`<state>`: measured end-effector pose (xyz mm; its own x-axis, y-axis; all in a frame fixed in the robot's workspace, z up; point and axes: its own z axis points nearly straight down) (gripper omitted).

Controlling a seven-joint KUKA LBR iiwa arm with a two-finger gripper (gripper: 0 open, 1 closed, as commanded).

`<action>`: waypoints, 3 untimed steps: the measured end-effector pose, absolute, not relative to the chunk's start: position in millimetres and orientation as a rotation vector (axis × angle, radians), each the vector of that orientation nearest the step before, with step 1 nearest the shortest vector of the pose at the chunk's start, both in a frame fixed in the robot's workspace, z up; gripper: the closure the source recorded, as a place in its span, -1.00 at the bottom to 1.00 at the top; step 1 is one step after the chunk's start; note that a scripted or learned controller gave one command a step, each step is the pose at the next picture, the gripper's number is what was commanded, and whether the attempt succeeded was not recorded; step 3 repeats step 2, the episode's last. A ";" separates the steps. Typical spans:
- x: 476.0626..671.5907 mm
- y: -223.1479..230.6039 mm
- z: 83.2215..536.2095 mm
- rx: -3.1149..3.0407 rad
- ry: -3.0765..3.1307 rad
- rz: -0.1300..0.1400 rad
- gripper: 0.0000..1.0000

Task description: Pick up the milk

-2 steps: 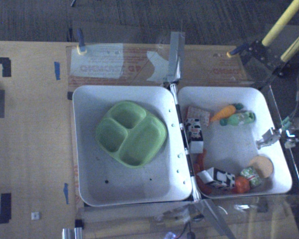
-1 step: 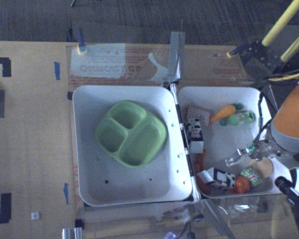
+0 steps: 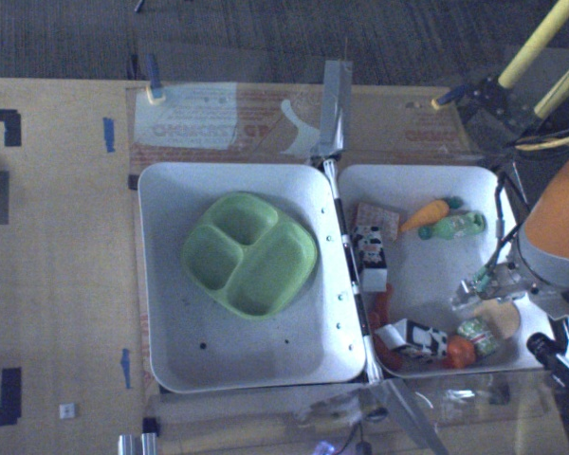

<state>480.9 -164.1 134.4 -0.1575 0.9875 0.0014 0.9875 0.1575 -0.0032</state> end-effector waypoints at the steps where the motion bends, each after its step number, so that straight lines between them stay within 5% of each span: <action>1: 485.4 -155.3 136.9 -2.143 -2.295 0.002 1.00; 2: 481.2 -175.6 200.5 -1.891 -2.510 0.001 1.00; 3: 481.2 -175.6 200.5 -1.891 -2.510 0.001 1.00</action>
